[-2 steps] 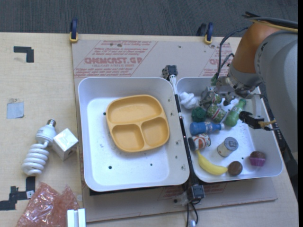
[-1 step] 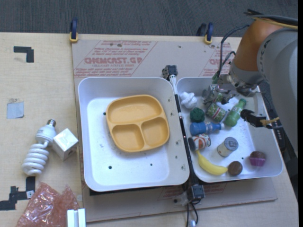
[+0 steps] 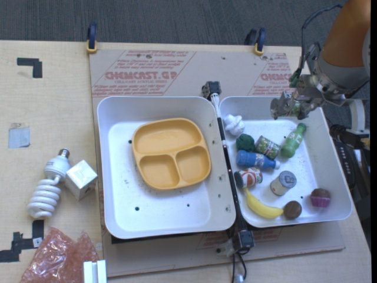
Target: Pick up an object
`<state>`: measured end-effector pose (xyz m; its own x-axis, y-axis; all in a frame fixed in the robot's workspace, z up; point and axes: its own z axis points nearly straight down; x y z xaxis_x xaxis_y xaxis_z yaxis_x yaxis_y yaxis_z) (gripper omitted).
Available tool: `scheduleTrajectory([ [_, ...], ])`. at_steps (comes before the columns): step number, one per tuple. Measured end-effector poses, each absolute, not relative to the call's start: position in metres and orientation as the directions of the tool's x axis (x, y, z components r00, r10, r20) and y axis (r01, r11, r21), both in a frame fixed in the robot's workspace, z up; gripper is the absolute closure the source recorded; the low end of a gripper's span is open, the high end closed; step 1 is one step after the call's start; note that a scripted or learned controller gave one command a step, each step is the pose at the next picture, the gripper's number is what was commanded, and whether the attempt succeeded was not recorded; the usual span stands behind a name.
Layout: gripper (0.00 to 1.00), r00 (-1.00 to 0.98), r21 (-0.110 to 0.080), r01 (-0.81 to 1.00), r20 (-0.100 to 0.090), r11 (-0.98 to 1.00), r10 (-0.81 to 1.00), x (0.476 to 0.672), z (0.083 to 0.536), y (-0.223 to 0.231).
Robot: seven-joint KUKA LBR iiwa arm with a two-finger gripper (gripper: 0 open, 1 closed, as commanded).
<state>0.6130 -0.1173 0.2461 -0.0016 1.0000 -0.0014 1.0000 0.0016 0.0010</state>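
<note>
My gripper hangs over the back edge of the right bin, above and just behind the objects. Nothing shows between its fingers. In that bin lie a green bottle, a small green-labelled can, a dark green ball, a white crumpled item, a blue bottle, a red-and-white can, a grey can, a banana, a brown ball and a purple-topped fruit. The green bottle lies closest to the gripper, just below it.
The left bin holds a yellow divided tray. Left of the bins on the bench lie a spiral light bulb, a white cube and a red mesh bag. Cables hang at the right.
</note>
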Motion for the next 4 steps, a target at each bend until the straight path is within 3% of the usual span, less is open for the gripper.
scheduleTrajectory([
  [1, 1.0, -0.001, 0.0, 1.0, -0.001, 0.001, 1.0, 0.641, 0.258, -0.039],
  [2, 1.0, -0.002, 0.0, 1.0, -0.001, 0.002, 1.0, 0.613, 0.278, 0.006],
  [3, 1.0, -0.001, 0.001, 1.0, -0.001, 0.001, 1.0, 0.626, 0.287, 0.024],
  [4, 1.0, 0.001, 0.0, 1.0, -0.001, -0.001, 1.0, 0.586, 0.298, -0.015],
])
